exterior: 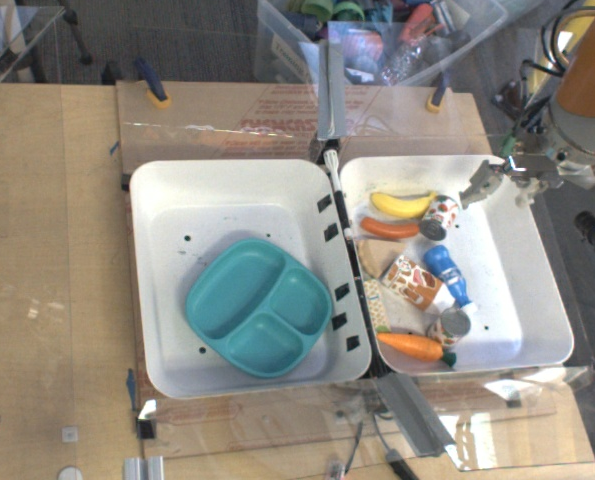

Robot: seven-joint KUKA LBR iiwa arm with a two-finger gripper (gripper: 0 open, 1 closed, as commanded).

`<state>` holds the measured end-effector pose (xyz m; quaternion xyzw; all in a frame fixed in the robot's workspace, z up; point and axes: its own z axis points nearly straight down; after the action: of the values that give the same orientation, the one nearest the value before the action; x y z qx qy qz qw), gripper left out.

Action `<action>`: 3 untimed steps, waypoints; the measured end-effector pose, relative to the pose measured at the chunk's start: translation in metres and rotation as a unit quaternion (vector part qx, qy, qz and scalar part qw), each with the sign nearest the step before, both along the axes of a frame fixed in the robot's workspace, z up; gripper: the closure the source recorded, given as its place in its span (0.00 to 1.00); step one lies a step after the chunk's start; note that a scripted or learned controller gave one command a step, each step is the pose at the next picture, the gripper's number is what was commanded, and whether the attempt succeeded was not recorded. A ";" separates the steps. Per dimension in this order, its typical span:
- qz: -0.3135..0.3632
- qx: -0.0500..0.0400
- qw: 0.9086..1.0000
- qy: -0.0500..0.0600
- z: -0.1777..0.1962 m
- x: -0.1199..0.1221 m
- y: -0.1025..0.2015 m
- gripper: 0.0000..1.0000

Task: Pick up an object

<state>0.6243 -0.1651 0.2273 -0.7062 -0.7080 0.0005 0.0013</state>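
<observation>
Two shallow white bins sit side by side on the bench. The left bin (157, 268) bears a teal divided plate (259, 308), lying flat near the middle of its floor. The right bin (532, 298) holds all the small items, crowded toward its left half: a banana (401, 204) at the top, an orange carrot (389, 228) just below it, a small can (438, 215) lying on its side beside the banana's right end, a brown-and-white patterned carton (413, 282) in the middle, a blue bottle (446, 271) touching the carton's right side, a second can (451, 324) below the bottle, and another carrot (413, 346) along the bottom wall.

The gripper (482, 183) hangs over the upper right corner of the right bin, reaching in from the right at a slant, its tip pointing down and left toward the banana and the small can. It is apart from every item; nothing sits between its fingers. Whether the fingers are spread or closed cannot be told at this scale and angle.

By this look the task has scarcely begun: no object is lifted, all lie on the bin floor, and the arm is only near the bin's rim. What remains is the whole of the pick: choosing a target, likely the can or banana closest to the tip, descending onto it, closing, and raising it clear of the neighbours.
</observation>
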 end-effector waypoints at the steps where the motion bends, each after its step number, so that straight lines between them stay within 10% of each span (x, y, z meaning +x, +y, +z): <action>1: -0.034 -0.002 0.999 -0.007 -0.137 0.022 0.012 0.00; 2: -0.033 -0.003 0.999 -0.009 -0.126 0.023 0.011 1.00; 3: -0.016 -0.001 1.000 -0.002 -0.008 0.043 0.065 1.00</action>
<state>0.6674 -0.1002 0.2192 -0.7177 -0.6963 -0.0001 -0.0007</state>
